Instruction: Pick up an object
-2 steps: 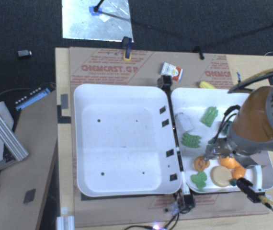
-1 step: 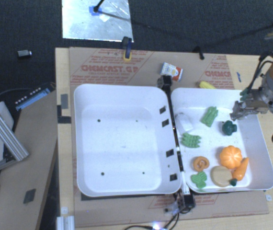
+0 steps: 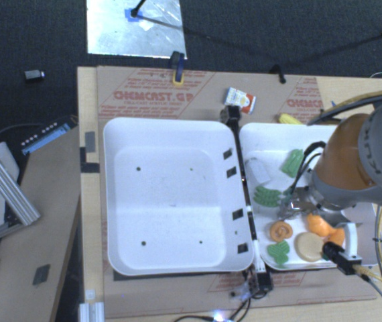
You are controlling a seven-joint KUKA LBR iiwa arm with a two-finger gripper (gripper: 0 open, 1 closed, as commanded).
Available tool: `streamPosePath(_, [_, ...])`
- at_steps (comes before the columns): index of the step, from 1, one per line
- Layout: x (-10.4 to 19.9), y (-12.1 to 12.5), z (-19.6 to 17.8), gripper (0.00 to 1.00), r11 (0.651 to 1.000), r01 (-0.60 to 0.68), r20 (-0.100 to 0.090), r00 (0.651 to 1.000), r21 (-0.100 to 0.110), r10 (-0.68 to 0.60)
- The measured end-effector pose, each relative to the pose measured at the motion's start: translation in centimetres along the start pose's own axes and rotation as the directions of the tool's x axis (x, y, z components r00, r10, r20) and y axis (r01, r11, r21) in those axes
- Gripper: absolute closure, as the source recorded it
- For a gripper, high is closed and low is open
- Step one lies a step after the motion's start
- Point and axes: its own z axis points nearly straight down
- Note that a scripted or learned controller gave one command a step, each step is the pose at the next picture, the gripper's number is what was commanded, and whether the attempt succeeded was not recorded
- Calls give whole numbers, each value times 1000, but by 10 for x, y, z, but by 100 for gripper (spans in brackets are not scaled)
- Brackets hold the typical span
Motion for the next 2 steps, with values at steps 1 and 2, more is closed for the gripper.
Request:
streamPosePath(1, [19, 29, -183, 100, 999, 6, 6, 1000, -34, -6])
streamPosePath(2, [42, 102, -234, 100, 1000, 6, 6, 1000, -26, -6])
